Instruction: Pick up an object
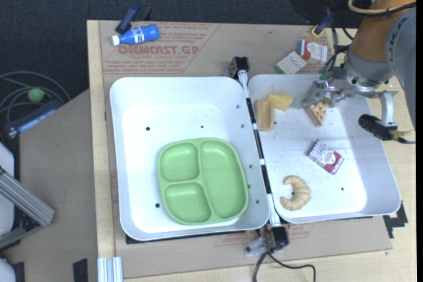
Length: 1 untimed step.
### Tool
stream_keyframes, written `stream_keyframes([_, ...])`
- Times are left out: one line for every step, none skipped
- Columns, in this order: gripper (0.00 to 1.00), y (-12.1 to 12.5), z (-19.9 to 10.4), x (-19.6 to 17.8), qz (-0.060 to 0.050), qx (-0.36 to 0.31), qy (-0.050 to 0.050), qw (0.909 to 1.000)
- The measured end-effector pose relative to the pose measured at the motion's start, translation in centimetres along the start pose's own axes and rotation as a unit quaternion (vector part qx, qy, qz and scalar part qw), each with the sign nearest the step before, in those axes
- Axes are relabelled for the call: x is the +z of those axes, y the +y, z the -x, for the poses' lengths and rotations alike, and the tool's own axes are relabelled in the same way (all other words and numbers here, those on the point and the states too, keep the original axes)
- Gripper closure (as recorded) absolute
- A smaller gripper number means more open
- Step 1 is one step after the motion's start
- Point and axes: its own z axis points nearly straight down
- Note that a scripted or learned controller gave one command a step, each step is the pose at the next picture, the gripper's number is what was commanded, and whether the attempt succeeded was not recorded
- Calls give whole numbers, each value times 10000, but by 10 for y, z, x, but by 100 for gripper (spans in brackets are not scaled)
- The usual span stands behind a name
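Brown wood bench (172, 43) sits on dark floor. On it are two white bins. Left bin (132, 109) holds a green tray (201, 179). Right bin (370, 188) holds small toy foods. Arm (386, 30) comes in at the upper right of the frame. Its claw (322, 97) hangs just over a waffle piece (318, 112); I cannot tell if the claw is wide or closed. Waffle piece looks light, hard and thin, so grab it across its narrow sides. Croissant (295, 192) sits lower down.

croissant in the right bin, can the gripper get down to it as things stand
Probably yes. The croissant lies alone near the right bin's front edge, nothing on top or touching it; the gripper sits at the bin's far end.
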Motion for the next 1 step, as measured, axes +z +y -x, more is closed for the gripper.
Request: stream_keyframes([100, -23, -98, -90, -3, 0, 14, 10000])
